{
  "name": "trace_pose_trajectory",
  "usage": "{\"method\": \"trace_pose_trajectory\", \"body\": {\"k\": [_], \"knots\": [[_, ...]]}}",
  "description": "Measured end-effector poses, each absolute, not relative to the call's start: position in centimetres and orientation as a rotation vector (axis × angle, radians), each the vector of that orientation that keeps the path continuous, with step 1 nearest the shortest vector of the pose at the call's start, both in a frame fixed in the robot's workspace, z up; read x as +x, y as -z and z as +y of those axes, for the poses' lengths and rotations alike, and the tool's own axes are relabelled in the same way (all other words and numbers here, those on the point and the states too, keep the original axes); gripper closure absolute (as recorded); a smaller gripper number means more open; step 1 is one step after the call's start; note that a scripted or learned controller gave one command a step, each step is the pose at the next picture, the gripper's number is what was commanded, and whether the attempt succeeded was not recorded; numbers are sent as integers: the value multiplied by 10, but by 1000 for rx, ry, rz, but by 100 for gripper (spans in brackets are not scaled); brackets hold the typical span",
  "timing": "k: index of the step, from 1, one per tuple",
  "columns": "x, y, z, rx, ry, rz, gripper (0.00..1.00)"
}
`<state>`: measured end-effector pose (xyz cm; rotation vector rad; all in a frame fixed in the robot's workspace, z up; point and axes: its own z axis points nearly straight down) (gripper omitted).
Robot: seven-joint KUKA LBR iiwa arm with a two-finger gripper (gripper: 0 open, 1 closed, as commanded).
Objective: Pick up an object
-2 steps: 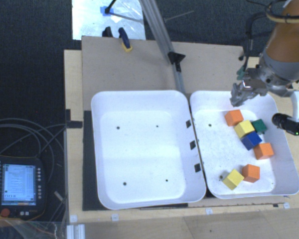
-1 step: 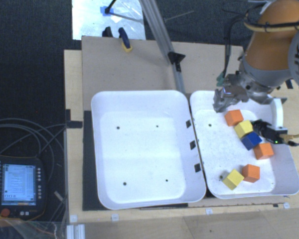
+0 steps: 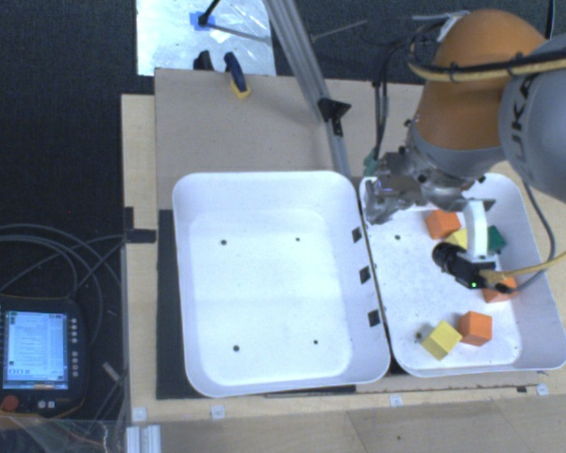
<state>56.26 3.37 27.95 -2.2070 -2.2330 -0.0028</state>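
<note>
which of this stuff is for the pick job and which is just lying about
For the job: tool; right bin; upper orange block; lower orange block; yellow block; green block.
Lying about: left bin; handheld screen unit; blue-handled item.

Lower left: a black handheld control pendant with a lit screen (image 3: pixel 33 352) lies on dark carpet (image 3: pixel 47 111), beside looped black cables (image 3: pixel 66 253). Top: a crinkled silver foil sheet (image 3: pixel 170 26) bears a small blue tape piece (image 3: pixel 203 19). A small blue-and-yellow tool (image 3: pixel 236 75) rests at the far edge of the tan board (image 3: pixel 264 130). A slanted grey metal pole (image 3: pixel 302 55) crosses that board.
</note>
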Motion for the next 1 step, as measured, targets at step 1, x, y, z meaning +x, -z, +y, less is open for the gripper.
{"method": "trace_pose_trajectory", "body": {"k": [1], "knots": [[557,-258,78,-2209,0,-2231,100]]}}
